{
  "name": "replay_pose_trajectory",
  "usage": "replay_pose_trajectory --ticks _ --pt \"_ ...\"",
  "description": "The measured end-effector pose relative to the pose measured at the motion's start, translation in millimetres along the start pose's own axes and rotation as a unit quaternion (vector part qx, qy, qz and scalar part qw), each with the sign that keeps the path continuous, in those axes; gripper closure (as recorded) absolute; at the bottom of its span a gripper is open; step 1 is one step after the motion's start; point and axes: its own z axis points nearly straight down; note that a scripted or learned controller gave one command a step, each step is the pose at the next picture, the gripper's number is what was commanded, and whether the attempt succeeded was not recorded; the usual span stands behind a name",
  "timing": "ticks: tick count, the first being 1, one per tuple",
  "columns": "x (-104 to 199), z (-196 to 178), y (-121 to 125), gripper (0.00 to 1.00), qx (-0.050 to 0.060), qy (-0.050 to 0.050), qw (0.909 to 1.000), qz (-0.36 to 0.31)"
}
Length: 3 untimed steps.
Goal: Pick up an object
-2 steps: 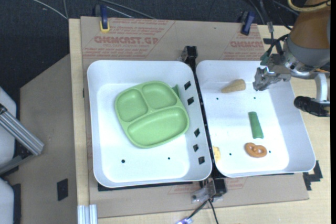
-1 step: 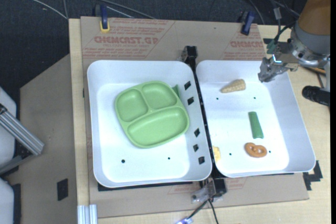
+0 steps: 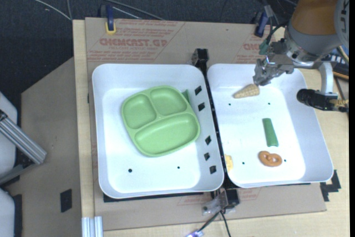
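Observation:
The right bin [image 3: 310, 136] holds three small things. A tan cone-shaped piece [image 3: 246, 91] lies near its back left. A green stick [image 3: 269, 131] lies in the middle, and an orange pretzel-like piece [image 3: 270, 159] sits near the front. My gripper [image 3: 264, 76] hangs over the back of the right bin, just right of and above the tan cone's wide end. Nothing shows between its fingertips. The left bin [image 3: 111, 164] holds a green divided plate [image 3: 161, 120].
A small yellow bit [image 3: 228, 162] sits at the front left rim of the right bin. Black clips [image 3: 200, 56] run along the seam between the bins. A black fitting [image 3: 316, 98] juts in at the right bin's right edge. Cardboard lies under both bins.

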Motion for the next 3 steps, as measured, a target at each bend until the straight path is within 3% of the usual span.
replay_pose_trajectory --ticks 3 --pt "137.0 21.9 24.8 1.0 -0.001 0.0 1.0 0.001"
